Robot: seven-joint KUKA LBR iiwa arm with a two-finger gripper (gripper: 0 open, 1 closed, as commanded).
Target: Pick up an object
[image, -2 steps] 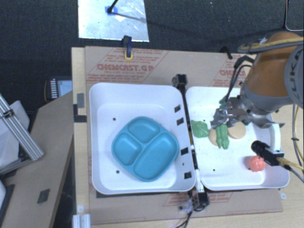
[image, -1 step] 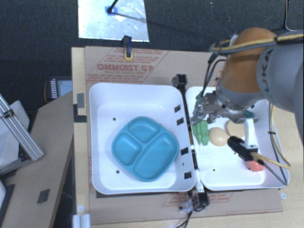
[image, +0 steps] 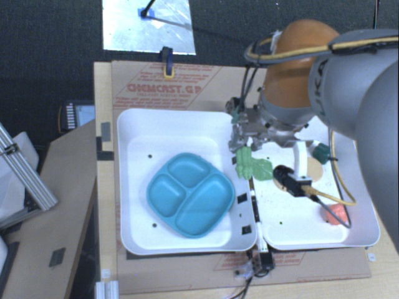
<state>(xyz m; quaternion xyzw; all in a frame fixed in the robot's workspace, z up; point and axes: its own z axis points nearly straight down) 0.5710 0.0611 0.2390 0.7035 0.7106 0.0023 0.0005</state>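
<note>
I'm at the grasp step, the gripper [image: 244, 143] just above the green toy [image: 253, 166] at the right bin's [image: 361, 232] nine o'clock edge; I can't tell its state, so next I'd confirm a hold before lifting.

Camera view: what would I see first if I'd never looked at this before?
Probably the big blue plate, with three compartments, lying in the left bin. Next, the grey arm with its orange band reaching in from the right, over the near edge of the right bin. Just below its wrist sits a green toy.
</note>
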